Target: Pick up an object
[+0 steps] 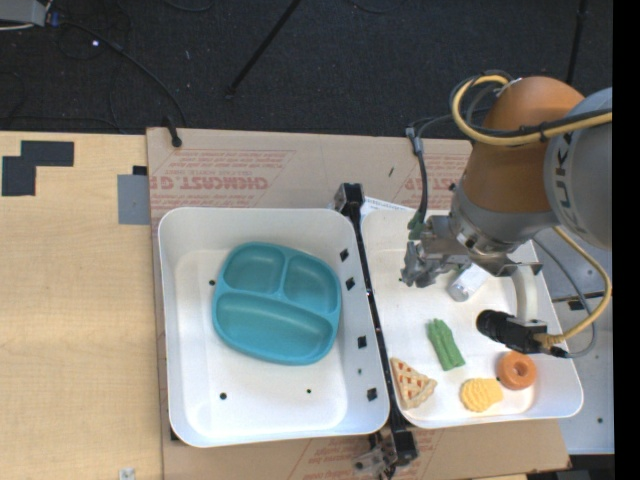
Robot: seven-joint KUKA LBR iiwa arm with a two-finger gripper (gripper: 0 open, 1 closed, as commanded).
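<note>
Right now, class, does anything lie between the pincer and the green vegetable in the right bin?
Nothing visible does. The pincer is over the right bin's upper left; the green vegetable lies below it in the view, bare bin floor between. A pale cylinder lies off to the side.

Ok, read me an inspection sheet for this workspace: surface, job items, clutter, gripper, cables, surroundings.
Surface: left bin and right bin, both white, side by side on printed cardboard.
Job's things: the right bin holds a green pod, waffle wedge, yellow piece, orange ring and pale cylinder.
Clutter: teal divided plate in the left bin.
Grippers: gripper over the right bin's rear, left of the pale cylinder; grasp cannot be judged.
Cables: black cables on the dark floor behind.
Surroundings: wooden bench top at left.
</note>
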